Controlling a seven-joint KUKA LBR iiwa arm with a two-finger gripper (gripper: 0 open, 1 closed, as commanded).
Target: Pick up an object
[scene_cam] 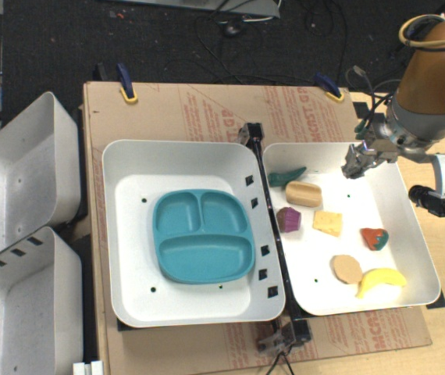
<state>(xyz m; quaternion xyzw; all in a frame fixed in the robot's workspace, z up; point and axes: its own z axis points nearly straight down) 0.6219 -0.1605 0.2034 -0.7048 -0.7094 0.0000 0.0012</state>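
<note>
Plainly, the small objects lay scattered in the right bin (421, 241): a green piece (286, 176) touching a tan bread-like block (304, 194), a purple lump (289, 219), a yellow cheese wedge (328, 223), a red-and-green piece (374, 239), a tan oval (347, 269) and a yellow banana (380, 280). Above that bin's far right part hung the pincer (357, 163), with nothing visibly in it; whether it was spread could not be told. Beside it, the left bin (121, 233) held a teal divided plate (204, 236) on the desk (199, 112).
</note>
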